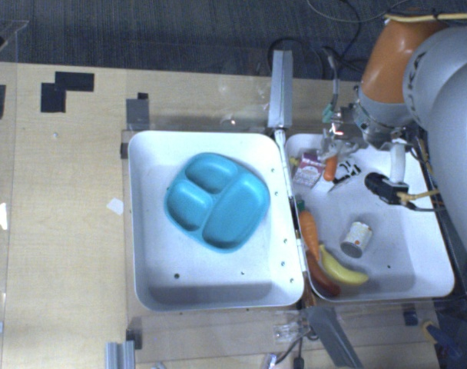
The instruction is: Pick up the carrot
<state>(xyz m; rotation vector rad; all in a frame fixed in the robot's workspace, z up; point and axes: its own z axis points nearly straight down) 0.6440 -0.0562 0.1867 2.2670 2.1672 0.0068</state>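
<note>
Carrot point(309, 231) is lying ungrasped, lower left of the right bin point(418, 279); claw point(335, 133) (spread unreadable) is hovering upper right.

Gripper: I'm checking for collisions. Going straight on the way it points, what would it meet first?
Probably the small orange item just below the gripper, near the right bin's far corner, though depth is unclear. The carrot lies off that line.

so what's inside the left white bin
A blue plastic divided plate with three compartments lies tilted in the left shallow white bin. The bin floor beneath it is hidden.
</note>
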